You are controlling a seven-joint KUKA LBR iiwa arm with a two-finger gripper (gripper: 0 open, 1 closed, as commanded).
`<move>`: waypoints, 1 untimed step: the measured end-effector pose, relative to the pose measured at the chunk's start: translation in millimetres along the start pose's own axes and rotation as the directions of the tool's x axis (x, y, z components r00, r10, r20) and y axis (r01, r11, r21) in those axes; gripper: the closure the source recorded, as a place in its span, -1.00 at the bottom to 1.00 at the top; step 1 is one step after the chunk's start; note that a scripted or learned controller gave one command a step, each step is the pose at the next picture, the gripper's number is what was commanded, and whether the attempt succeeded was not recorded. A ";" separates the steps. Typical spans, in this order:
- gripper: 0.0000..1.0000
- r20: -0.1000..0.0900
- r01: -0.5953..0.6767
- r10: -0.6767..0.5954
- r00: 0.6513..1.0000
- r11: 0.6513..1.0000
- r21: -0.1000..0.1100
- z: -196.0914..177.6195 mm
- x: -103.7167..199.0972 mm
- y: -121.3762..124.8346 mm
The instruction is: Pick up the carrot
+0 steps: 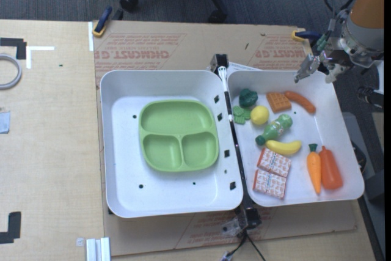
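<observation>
The carrot, orange with a green top, lies in the right bin near its front right corner, with the leafy end pointing away from the front. My gripper hangs over the bin's back right rim, well behind the carrot. It is open, with nothing between its fingers.
An orange-red bottle lies against the carrot's right side. Also in the right bin are a banana, cracker packs, a green bottle, a lemon, broccoli, a waffle and a sausage. The left bin holds a green divided plate.
</observation>
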State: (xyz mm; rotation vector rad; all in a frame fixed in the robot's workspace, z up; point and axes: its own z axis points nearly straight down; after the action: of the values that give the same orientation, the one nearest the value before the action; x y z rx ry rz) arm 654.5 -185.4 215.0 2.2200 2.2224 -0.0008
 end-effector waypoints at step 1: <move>-1.00 0.000 0.188 -0.188 0.982 0.982 0.000 53.0 12.1 -102.6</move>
State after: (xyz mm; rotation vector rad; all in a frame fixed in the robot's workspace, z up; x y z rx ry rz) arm 551.8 -173.5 162.0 2.0001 2.4224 -0.0002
